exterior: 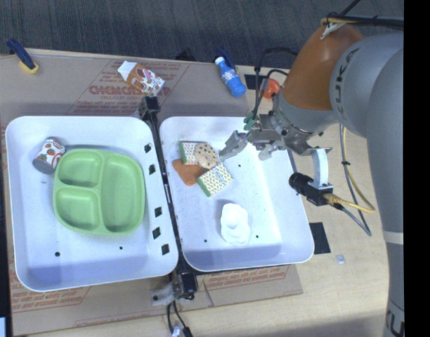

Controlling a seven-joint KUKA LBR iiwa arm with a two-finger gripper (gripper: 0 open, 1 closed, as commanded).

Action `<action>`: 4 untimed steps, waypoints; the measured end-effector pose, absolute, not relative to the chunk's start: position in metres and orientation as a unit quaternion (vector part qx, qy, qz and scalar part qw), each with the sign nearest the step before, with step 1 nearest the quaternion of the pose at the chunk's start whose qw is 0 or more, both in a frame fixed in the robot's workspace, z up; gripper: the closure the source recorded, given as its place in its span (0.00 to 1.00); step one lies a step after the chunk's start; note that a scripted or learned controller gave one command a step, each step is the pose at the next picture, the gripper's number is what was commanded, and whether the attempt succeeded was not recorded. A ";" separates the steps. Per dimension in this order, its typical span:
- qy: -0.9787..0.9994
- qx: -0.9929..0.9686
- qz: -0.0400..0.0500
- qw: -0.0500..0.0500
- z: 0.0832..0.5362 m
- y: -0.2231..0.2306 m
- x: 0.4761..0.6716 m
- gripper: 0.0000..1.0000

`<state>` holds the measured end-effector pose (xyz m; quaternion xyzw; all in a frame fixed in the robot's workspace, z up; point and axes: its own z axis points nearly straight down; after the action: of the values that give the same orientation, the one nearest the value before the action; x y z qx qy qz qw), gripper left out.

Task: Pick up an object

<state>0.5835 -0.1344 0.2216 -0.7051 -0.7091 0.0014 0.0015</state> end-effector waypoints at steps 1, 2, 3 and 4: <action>-0.709 -0.706 0.002 0.003 0.166 -0.167 0.475 0.00; -0.709 -0.705 0.000 -0.001 0.205 -0.204 0.623 0.00; -0.709 -0.705 -0.002 -0.002 0.096 -0.186 0.612 0.00; -0.710 -0.704 -0.001 0.000 0.193 -0.066 0.623 0.00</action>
<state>0.6228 -0.0661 0.1931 -0.7044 -0.7098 -0.0010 0.0004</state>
